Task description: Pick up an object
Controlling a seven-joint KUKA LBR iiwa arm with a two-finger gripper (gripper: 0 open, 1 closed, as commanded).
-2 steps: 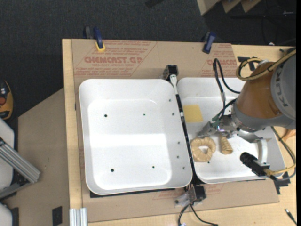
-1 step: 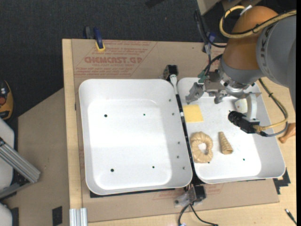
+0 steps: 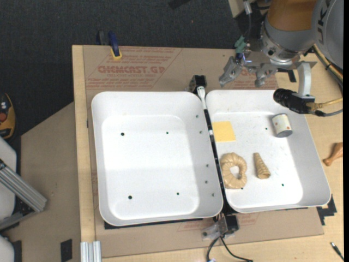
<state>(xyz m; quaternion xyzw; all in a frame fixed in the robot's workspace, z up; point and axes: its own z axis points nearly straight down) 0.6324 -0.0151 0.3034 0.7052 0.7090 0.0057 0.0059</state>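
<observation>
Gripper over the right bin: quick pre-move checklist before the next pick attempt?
1. Gripper carrying nothing: ok, fingers spread, nothing between them.
2. Gripper raised over the far rim of the right bin: ok.
3. Targets available in the right bin: ok; yellow square, ring-shaped pastry, cone, small cylinder.
4. Objects apart: ok for the square and the cylinder; pastry and cone lie close, contact cannot tell.
5. Yellow square graspable: cannot tell; it lies flat, near the bin's left wall.
6. Cylinder stable: cannot tell; it lies on its side.
</observation>
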